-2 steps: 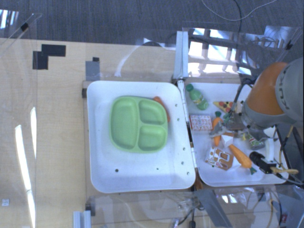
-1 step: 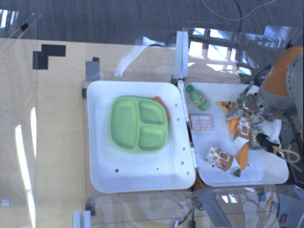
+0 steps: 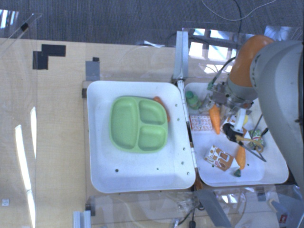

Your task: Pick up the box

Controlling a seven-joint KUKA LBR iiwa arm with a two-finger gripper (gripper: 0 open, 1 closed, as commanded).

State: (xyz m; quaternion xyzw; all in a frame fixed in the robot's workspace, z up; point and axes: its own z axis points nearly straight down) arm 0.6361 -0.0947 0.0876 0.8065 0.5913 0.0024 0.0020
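In right bin (image 3: 273,175), tool (image 3: 223,99) above carrot (image 3: 215,119); tool's opening and hold: cannot tell. You shift toward box (image 3: 219,157), below carrot; descend straight.

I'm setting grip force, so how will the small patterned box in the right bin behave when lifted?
The small patterned box looks like thin card, so probably light and easy to crush. It lies flat in the right bin, unlikely to roll. A carrot sits close beside it and may get nudged.
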